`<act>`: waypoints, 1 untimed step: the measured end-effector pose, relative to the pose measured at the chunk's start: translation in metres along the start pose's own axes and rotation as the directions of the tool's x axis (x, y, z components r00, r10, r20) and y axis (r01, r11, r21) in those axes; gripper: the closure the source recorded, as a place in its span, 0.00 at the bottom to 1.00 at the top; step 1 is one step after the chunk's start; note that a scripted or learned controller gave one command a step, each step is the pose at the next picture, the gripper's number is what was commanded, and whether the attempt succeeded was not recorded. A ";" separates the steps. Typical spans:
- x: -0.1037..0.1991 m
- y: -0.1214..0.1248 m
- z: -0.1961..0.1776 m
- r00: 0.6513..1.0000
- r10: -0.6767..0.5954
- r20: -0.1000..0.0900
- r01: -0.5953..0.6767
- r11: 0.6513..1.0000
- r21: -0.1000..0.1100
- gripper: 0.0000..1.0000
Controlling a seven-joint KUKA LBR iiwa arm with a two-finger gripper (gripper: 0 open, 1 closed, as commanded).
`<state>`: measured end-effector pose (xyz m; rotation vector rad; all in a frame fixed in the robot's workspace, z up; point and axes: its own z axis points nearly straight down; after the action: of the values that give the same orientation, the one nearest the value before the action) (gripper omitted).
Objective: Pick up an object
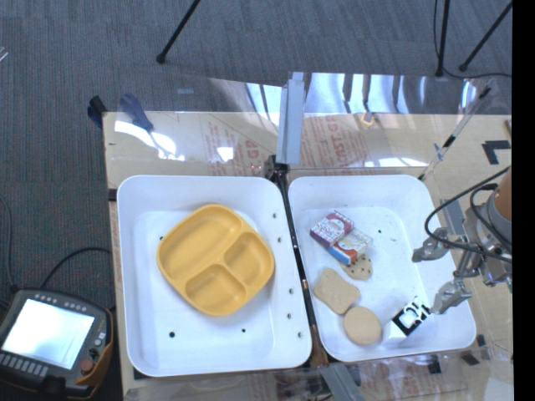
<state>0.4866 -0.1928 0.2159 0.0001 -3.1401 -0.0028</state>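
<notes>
On the worktop (192,144) we see two white bins side by side, the left bin (134,224) and the right bin (401,192). A clear panel (376,98) stands along the far edge, reflecting light. On the grey carpet (50,73) at the near left lies a control tablet (54,337) with a lit screen. Thin black stand legs (184,19) cross the carpet far behind.

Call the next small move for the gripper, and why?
Probably ease the gripper left into the right bin toward the round cookie. It sits at the bin's right rim with open fingers holding nothing; the cookie lies flat with some free space, though a toast-shaped piece touches it.
</notes>
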 end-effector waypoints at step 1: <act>-0.001 0.012 0.085 0.926 0.377 -0.004 -0.377 0.926 0.001 0.00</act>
<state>0.4876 -0.1801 0.1307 -0.6018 -3.0774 -0.0016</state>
